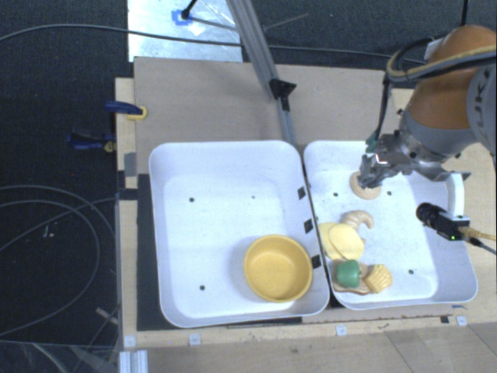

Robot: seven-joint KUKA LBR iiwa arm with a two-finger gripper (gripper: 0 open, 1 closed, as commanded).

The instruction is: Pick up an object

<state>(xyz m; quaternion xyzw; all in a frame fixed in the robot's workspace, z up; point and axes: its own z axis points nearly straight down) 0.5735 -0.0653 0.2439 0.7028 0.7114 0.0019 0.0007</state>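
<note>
Jaws: the jaws (373,172) sit low over a round tan disc (366,187) in the right bin (404,286); their spread cannot be told.
Left bin (178,208): smooth white plastic, shallow.
Bowl (277,266): yellow, round, glossy, in the left bin.

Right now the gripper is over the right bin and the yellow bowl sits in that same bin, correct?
Not quite. The gripper is over the right bin, but the yellow bowl sits in the left bin, as the camera view shows.
</note>
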